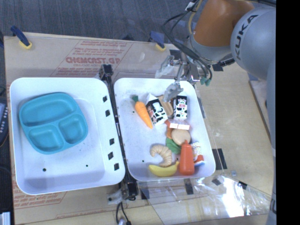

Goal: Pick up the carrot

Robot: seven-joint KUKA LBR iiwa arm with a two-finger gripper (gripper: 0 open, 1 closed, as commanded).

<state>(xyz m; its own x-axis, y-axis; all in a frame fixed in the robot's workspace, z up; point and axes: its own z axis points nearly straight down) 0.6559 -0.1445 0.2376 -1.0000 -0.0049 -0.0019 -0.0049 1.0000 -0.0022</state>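
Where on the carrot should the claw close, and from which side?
Grip the carrot across its orange middle, coming straight down from above. It lies flat and slanted on the right bin's floor, green top toward the far rim. Its left side is open; a cow-patterned carton crowds its right, so watch that finger.

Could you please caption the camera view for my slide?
Tool above the right bin, near the carrot lying among toy food.

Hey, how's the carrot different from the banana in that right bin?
The carrot is orange with a green top; the banana is yellow. The carrot is straight and lies slantwise in the bin's upper part, near the milk cartons; the banana is curved and lies along the bin's lower edge, beside the croissant. Both are toy foods lying flat in the right bin.
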